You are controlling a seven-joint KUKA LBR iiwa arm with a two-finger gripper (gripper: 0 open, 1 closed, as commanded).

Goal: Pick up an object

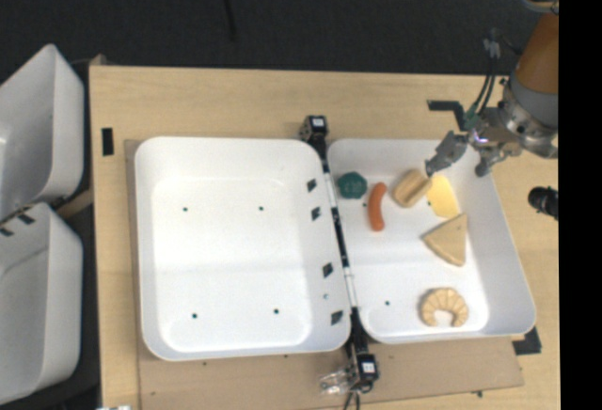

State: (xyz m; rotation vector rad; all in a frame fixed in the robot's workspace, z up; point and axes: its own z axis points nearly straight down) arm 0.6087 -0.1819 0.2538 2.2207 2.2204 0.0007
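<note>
Nearest the camera lies a croissant [444, 307], at the near edge of the right bin [503, 239], apart from everything else and so with free room all round it. Farther in sits a tan wedge [449, 240], and beyond that a yellow piece [444, 197] touching a bread roll [410, 188] on its left. An orange sausage [376, 207] lies just left of the roll, long axis running near to far, and a small teal lump [351, 184] rests beside the divider between the bins. Any of these could serve as the object to pick up; all sit in the right bin, while the left bin [150, 239] holds nothing to pick.

The tool [463, 152] hangs over the far right part of that bin, reaching in from the right, above the roll and yellow piece and seemingly aimed at that cluster. Its fingers look spread, one slanting down toward the roll, with nothing between them. Because the roll and yellow piece touch, a descent there risks nudging one while closing on the other. The pale wood surface [216, 102] carries both bins.
</note>
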